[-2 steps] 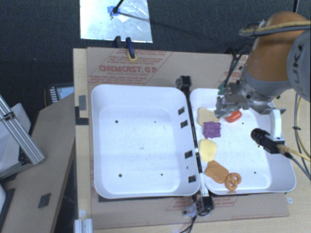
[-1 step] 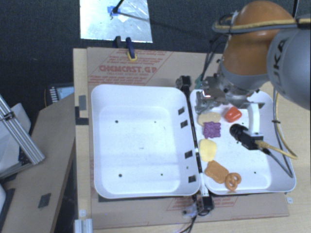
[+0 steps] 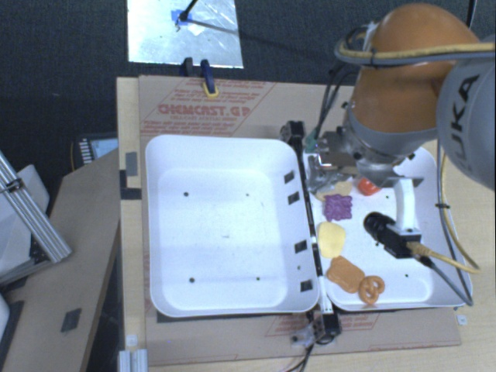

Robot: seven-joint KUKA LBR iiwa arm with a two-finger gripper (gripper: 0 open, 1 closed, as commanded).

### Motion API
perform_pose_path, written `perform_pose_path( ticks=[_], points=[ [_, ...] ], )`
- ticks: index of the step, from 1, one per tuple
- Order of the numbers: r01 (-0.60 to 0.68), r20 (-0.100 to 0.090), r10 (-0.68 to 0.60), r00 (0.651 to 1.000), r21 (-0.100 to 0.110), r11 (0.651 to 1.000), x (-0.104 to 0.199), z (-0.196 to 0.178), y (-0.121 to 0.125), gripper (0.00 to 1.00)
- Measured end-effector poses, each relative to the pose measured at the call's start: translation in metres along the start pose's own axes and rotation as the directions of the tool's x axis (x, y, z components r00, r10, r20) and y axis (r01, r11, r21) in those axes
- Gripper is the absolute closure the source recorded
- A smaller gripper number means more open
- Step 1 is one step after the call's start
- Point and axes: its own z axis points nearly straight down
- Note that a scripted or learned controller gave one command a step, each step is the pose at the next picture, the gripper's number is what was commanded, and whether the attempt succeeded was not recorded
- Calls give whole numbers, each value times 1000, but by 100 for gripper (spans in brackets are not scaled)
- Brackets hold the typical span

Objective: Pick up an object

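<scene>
Left bin (image 3: 225,223): white, shallow, sitting on a lettered cardboard sheet (image 3: 205,108).
Right bin (image 3: 418,284): sitting right alongside, the two meeting at a shared edge.
Gripper (image 3: 324,167): hanging over the right bin's far left corner, close to that shared edge. I cannot tell how wide it is standing.
Yellow piece (image 3: 332,239): lying by the shared edge.
Purple piece (image 3: 338,206): lying between the gripper and the yellow piece.
Tan piece (image 3: 345,273): lying near the front wall.
Red-orange piece (image 3: 367,185): showing partly under the wrist.
Pretzel-shaped piece (image 3: 371,287): lying just beside the tan piece.
Arm (image 3: 411,68): reaching in from the right, covering the bin's far half.
</scene>
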Motion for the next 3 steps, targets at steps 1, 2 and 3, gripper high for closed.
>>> perform_pose_path(
  ticks=[1,2,3],
  points=[
    [0,0,0,1000,-3,1000,32,-50,13,100],
    [-3,-1,3,1000,-7,1000,24,-130,-28,100],
    [1,2,-1,1000,6,1000,72,-74,-28,100]
  ],
)
